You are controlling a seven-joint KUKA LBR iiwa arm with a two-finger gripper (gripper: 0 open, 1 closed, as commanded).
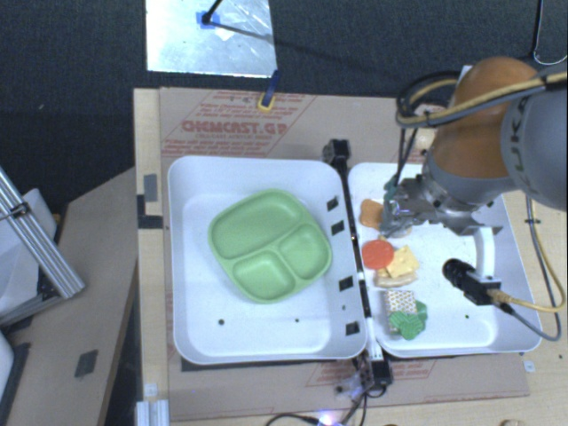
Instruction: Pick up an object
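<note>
hand (pixel 397 223) low in right bin (pixel 510 327), centre-right of frame, beside orange piece (pixel 371 211); grip state cannot be told. recommend centring squarely over one piece, clear of red disc (pixel 378 254).

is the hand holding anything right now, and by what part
Cannot be told: the hand is low in the right bin beside the orange piece, its tips obscured.

Bright, even overhead light is flooding the bench, washing the white bins (pixel 266 344) nearly featureless. Glare is flaring off the foil sheet (pixel 213 25). Shadows are staying faint. Focus is running slightly soft throughout.
</note>
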